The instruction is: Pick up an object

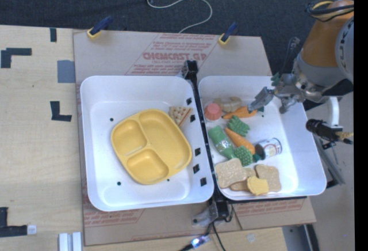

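Compartments of the yellow tray (150, 146) lie face up in our left bin (95, 94). Rightward, toy carrots (241, 140) and bread slices (231, 172) crowd the right bin (299, 146), ready targets. Our gripper (270, 97) hovers above them, grasping nothing; we cannot tell its opening.

Light: bright, even, from overhead.
Glare: the two shallow white plastic bins (95, 146) look nearly washed out.
Shadows: soft, thin, beneath the yellow divided plastic tray (150, 145).
Sharpness: slightly soft throughout; small toy foods lack detail.
Distortion: none evident at edges.
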Tool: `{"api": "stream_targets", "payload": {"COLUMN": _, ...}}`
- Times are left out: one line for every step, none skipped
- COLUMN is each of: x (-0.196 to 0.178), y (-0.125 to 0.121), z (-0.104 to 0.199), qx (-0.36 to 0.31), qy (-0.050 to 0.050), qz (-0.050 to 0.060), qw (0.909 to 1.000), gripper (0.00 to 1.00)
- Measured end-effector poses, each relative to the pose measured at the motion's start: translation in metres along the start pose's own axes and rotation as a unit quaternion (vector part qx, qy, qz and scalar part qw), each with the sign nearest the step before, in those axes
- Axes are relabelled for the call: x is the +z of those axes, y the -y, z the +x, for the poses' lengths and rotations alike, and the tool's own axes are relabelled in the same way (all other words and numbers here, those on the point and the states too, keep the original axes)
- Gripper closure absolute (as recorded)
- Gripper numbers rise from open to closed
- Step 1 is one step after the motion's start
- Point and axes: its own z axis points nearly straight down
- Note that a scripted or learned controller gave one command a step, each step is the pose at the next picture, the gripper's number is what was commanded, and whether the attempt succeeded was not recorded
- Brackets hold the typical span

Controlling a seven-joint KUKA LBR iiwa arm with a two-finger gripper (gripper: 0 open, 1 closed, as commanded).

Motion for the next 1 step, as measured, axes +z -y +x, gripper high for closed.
{"api": "stream_targets", "payload": {"x": -0.0085, "y": -0.0032, "z": 0.0002, "qx": -0.002, "qy": 0.001, "qz": -0.007, "qw": 1.0000, "gripper": 0.00}}
